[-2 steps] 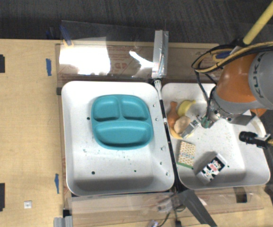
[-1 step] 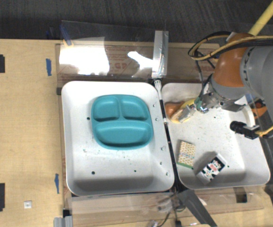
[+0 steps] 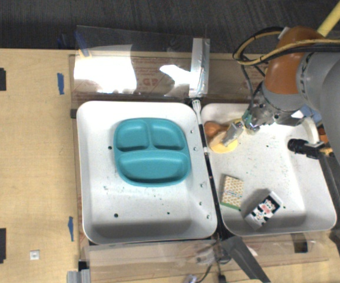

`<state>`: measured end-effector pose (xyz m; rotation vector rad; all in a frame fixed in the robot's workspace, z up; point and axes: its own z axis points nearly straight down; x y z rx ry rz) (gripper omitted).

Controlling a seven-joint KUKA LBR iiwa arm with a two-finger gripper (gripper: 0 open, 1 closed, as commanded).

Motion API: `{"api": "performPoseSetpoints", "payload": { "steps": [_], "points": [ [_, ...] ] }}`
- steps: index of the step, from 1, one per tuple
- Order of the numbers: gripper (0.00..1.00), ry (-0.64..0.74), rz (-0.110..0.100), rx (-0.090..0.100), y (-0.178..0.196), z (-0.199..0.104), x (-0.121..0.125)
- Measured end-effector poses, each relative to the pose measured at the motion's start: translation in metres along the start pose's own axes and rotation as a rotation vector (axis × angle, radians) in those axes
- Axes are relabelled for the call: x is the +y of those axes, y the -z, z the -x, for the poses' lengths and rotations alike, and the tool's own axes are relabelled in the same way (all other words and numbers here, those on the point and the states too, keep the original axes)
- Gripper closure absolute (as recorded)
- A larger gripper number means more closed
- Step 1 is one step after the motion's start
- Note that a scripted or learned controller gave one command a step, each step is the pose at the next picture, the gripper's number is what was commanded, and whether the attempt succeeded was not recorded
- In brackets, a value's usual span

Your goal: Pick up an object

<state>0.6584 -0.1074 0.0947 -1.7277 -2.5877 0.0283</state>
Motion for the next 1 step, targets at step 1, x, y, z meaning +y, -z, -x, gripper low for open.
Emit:
{"api": "performPoseSetpoints", "payload": {
  "steps": [1],
  "points": [
    [0.00,0.218,0.035,-0.020,0.0907,-0.0627,-0.0349]
  ]
}}
